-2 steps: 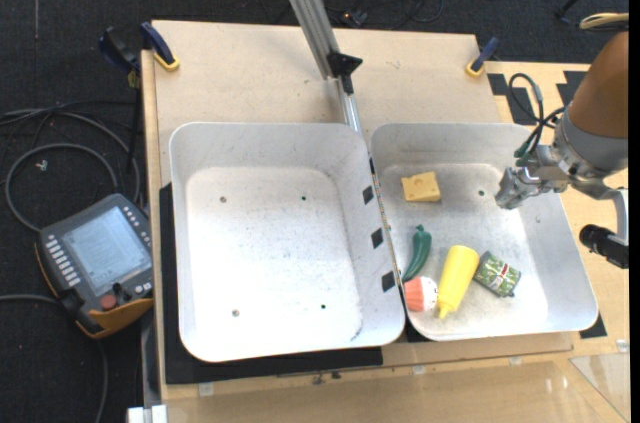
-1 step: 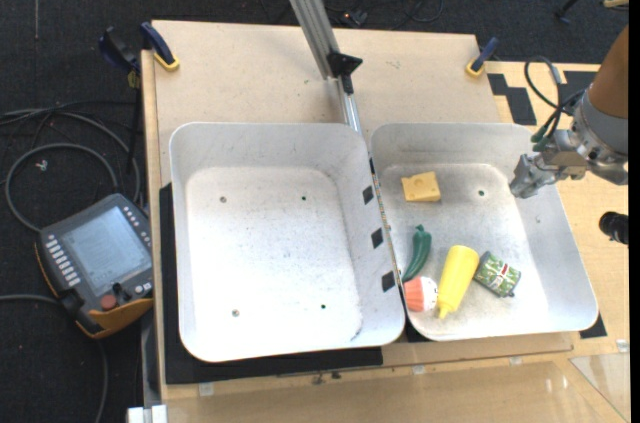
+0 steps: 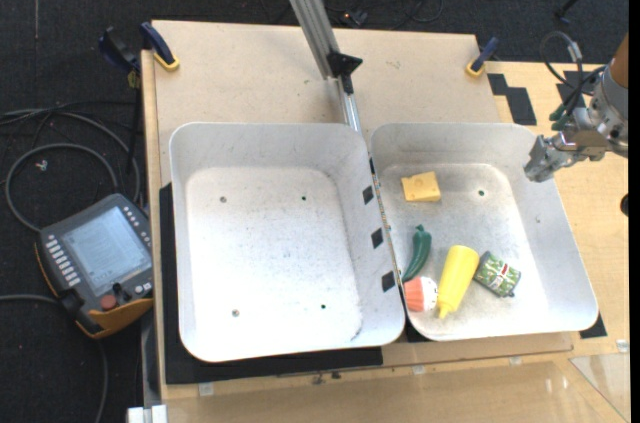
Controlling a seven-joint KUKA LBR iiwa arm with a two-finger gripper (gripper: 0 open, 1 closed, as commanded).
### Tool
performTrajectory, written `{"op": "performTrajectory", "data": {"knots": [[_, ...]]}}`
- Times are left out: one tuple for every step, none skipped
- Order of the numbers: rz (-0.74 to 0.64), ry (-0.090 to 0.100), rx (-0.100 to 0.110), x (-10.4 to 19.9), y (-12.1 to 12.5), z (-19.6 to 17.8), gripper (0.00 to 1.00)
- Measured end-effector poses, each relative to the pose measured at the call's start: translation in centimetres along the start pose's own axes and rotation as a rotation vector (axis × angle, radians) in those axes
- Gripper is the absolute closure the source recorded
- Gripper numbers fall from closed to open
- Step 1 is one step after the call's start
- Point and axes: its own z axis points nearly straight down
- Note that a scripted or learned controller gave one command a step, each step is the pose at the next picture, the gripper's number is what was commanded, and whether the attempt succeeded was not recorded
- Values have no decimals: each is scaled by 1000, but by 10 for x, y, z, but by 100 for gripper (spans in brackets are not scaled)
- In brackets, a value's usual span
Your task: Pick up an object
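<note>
Your gripper (image 3: 541,161) hovers over the right bin's (image 3: 560,251) far right rim, its grasp impossible to tell; the yellow block (image 3: 421,187), green pepper (image 3: 417,251), yellow bottle (image 3: 456,278) and green packet (image 3: 497,275) lie inside that bin.

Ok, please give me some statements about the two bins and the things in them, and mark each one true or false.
1. The yellow block lies in the right bin. True.
2. The green pepper lies in the left bin. False: it lies in the right bin, near the wall between the bins.
3. The yellow bottle lies between the green pepper and the small green packet. True.
4. The end effector holds the yellow block. False: it is at the right bin's upper right edge, apart from the block.
</note>
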Motion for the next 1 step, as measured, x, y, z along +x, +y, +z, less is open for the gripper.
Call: {"op": "performTrajectory", "data": {"knots": [[-4, 5, 7, 61, -7, 9, 100]]}}
